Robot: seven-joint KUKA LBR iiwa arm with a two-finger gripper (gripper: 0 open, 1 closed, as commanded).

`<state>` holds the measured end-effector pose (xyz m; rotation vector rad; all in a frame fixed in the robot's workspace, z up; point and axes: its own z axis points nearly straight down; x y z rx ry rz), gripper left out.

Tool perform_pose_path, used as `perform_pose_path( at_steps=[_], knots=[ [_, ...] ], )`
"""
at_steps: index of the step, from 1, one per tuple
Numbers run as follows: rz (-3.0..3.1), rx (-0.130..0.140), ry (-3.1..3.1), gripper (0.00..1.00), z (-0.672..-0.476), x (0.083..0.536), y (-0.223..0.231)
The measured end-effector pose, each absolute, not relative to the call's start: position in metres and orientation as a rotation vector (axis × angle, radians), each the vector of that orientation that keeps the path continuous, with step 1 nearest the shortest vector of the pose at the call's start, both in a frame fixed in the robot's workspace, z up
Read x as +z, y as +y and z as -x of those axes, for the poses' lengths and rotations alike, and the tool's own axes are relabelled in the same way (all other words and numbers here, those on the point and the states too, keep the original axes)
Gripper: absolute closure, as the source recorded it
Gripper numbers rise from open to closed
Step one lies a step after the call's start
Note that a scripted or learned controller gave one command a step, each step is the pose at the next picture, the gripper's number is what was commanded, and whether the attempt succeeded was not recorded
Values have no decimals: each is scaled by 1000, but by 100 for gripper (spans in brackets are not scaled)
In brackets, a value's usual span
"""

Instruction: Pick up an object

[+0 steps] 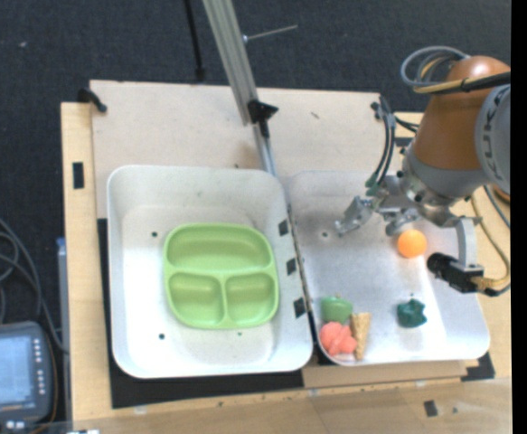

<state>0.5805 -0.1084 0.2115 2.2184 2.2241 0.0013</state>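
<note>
Reaching in over the right bin [444, 346], the gripper [358, 213] was seen poised above that bin's upper part, with nothing between its fingers; whether they stood open or closed could not be told from this angle. An orange ball [411, 244] lay just beside the wrist, on the bin floor. A dark green toy [412, 313] lay nearer the front, and a cluster of a green piece [336, 308], a pink piece [337, 337] and a cone [362, 334] was crowded into the front left corner.

The ball was judged the handiest target: it stood apart from its neighbours, so the fingers could be lowered on either side of it and closed across its middle, centred, lest it roll away. The corner cluster was hemmed by the bin's walls and would have left little room for the fingers. Bare floor was available around the ball and the dark toy. A green divided tray [220, 274] occupied the left bin [136, 197].
</note>
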Motion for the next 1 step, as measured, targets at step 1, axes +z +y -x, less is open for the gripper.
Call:
perform_pose_path(
  at_steps=[1],
  knots=[
    [-2220,2,2222,0,-581,212,-109]
  ],
)
